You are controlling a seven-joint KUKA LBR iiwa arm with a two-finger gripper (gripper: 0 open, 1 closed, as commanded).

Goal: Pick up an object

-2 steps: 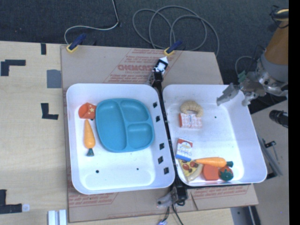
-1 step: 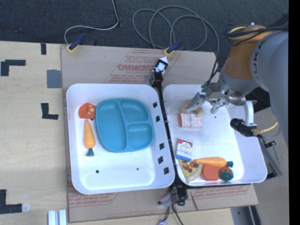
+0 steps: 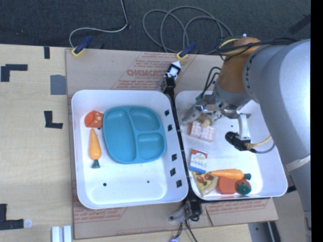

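- The gripper (image 3: pixel 204 114) hangs low over the upper part of the right bin (image 3: pixel 270 158), at about 10 o'clock from that bin's centre; whether it is spread or pressed together I cannot tell, since the wrist hardware blurs into what lies below.
- A small pink-and-white packet (image 3: pixel 201 131) lies just under the gripper at 6 o'clock, perhaps touching it; the contact is too unclear to call.
- The arm (image 3: pixel 272 84), grey with an orange band (image 3: pixel 233 74), reaches in from 3 o'clock and covers the bin's upper right corner.
- Further toward 6 o'clock sits a small box with a red and blue label (image 3: pixel 198 161).
- Along the bin's lower edge lie a pizza slice (image 3: pixel 205 183), an orange carrot (image 3: pixel 226 174), a red block (image 3: pixel 227 186) and a tomato with a green top (image 3: pixel 243 186), all close together.
- In the left bin (image 3: pixel 121 193), a blue divided plate (image 3: pixel 135 134) sits near the centre.
- At 9 o'clock of the plate lie a second carrot (image 3: pixel 95 146) and, above it, a red-orange toy (image 3: pixel 93 118).
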